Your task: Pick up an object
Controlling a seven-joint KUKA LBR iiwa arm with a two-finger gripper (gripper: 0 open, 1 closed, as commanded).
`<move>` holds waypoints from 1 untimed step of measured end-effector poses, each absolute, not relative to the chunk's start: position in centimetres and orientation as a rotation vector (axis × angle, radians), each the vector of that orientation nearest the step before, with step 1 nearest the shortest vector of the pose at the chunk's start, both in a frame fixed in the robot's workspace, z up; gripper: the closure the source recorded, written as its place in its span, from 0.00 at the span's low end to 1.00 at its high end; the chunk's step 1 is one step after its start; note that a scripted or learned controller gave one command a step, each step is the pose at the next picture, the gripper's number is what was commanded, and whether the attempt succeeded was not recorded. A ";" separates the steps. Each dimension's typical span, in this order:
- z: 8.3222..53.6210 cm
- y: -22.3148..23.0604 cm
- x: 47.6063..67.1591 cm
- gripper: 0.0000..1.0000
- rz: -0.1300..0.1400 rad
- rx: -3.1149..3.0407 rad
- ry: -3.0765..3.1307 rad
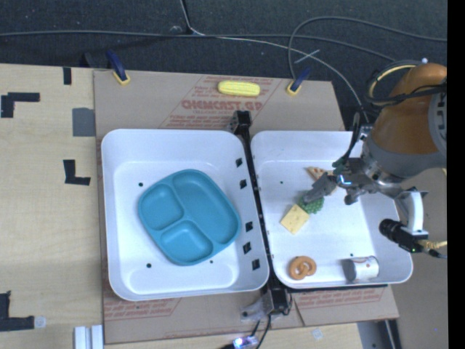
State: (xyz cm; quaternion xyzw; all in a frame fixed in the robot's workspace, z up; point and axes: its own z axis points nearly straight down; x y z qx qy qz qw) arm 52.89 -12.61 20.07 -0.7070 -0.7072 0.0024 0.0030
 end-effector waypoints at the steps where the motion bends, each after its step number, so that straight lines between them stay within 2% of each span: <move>1: 15.6 -12.1 52.6 0.00 0.007 -2.217 -2.219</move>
